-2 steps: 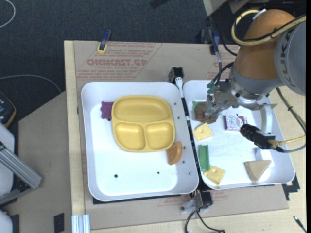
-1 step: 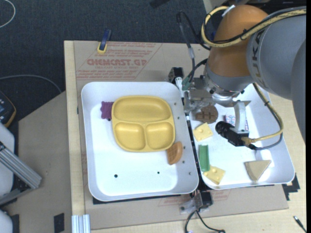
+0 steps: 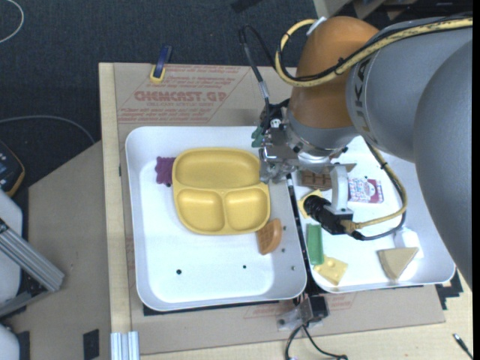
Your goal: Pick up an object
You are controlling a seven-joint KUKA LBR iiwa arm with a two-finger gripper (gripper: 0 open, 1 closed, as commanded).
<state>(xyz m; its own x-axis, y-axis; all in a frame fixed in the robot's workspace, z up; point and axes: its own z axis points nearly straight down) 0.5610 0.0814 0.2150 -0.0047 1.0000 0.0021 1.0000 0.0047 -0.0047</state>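
Claw (image 3: 271, 163) beside sideways-lying yellow tray (image 3: 221, 189)

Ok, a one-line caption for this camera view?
KUKA arm reaching over two white bins, beside a yellow divided plate.

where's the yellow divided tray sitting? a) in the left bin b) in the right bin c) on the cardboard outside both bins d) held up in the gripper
a: the yellow divided tray lies flat on the floor of the left bin, with a purple piece at its left edge and a brown piece at its lower right corner.
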